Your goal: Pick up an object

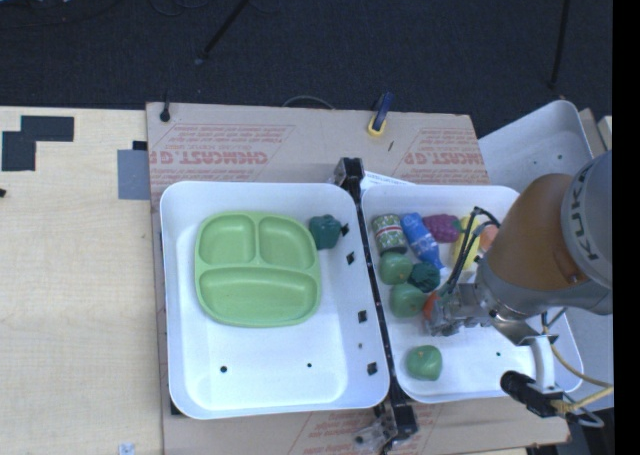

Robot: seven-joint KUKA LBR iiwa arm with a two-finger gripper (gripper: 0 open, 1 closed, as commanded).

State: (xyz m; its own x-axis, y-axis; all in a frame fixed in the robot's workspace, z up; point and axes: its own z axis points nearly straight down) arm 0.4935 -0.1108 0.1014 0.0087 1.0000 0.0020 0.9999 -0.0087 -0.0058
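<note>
Camera view: green ball [424, 362] below tool [440, 315]

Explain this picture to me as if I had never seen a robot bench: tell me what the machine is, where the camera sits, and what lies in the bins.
One camera looks down at a slant on a bench with two shallow white bins. The grey robot arm with an orange band reaches in from the right; its two-finger pincer hangs low over the right white bin, amid a pile of small things. I cannot tell whether it holds anything. That pile includes a blue bottle, a purple object and some green round pieces; one green ball lies apart, nearer the front. The left white bin holds a light green divided plastic plate and a small dark teal object beside it.
</note>
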